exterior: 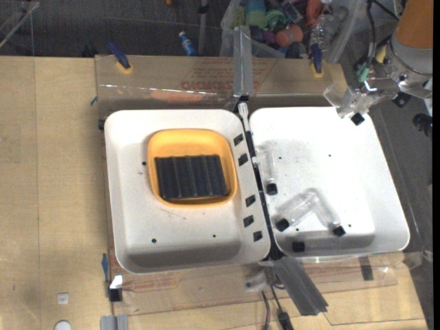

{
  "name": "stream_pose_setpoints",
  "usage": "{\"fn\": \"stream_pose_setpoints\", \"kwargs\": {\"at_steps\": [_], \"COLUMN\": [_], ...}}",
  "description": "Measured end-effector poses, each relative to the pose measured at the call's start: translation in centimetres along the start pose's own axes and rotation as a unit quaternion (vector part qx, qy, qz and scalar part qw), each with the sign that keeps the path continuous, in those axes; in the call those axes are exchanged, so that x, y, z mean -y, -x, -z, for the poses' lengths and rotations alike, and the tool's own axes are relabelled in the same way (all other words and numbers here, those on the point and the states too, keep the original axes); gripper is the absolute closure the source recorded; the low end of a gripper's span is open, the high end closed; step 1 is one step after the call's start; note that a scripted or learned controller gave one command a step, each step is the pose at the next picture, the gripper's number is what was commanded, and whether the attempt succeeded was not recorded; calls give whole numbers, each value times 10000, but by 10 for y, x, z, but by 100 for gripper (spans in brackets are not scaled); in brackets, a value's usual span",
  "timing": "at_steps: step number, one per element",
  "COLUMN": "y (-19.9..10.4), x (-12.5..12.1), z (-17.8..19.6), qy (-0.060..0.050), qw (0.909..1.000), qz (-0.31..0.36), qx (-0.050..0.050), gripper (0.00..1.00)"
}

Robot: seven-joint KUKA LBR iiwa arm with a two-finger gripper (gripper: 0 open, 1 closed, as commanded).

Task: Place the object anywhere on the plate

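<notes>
Gripper of clear plastic [354, 105], too blurred to tell whether spread or closed, hangs over the far right corner of the right white bin [385, 184] below the orange-banded grey arm [416, 19], while the dark ribbed rectangular slab [191, 177] lies flat on the orange plate [189, 139] in the left white bin [124, 184].
</notes>
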State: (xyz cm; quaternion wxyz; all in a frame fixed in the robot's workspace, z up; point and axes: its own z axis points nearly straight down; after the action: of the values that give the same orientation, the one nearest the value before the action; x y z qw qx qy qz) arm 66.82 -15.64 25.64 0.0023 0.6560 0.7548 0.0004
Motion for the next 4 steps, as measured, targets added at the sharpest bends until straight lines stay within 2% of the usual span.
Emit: {"fn": "stream_pose_setpoints", "kwargs": {"at_steps": [1,2,3,4], "y": [19,44,63,64], "x": [3,6,9,8], "z": [24,63,131,176], "qy": [1,7,16,25], "qw": [9999,9948,9722,9202], "qz": [156,1020,2342,3915], "qx": [1,4,9,14], "gripper": [100,100,100,100]}}
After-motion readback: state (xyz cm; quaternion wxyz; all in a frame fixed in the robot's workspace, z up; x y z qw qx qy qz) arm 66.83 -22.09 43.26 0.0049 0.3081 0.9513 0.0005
